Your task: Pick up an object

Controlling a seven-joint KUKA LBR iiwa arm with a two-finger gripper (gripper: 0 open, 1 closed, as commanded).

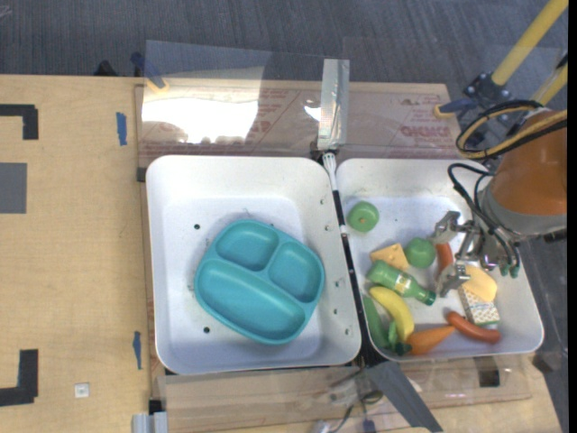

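Your pincer [458,258] stands inside the right bin [527,341], which rests on the table [63,269]. Just to its left lie a ball [419,253], a bottle [402,283] and a banana [396,308]; farther left, a second ball [363,216]. Well left, the neighbouring bin [171,188] holds a divided plate [260,280].

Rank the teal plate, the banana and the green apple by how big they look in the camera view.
1. Teal plate, by far the largest.
2. Banana.
3. Green apple, smallest.
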